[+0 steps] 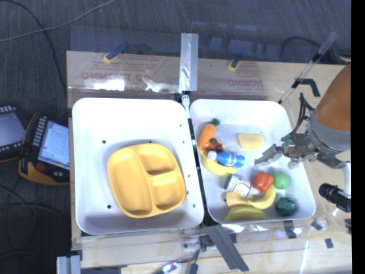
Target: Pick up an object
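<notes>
The right bin (285, 116) holds a pile of toy food. There is an orange carrot (206, 135), a pale yellow wedge (250, 141) and a blue bottle (230, 159) lying on a banana (215, 166). Lower down are a white can (238, 185), a red pepper (263, 181), a light green ball (281, 180), a dark green piece (286, 205) and another banana (254, 201). My gripper (279, 158) hangs over the bin's right half, just above the pepper and green ball. Its fingers are spread open with nothing between them.
A yellow divided plate (147, 178) lies in the left bin (91, 124). A raised divider (193, 153) separates the bins. The grey arm with its orange band (336, 104) comes in over the right rim. A handheld pendant (45, 150) lies left of the bench.
</notes>
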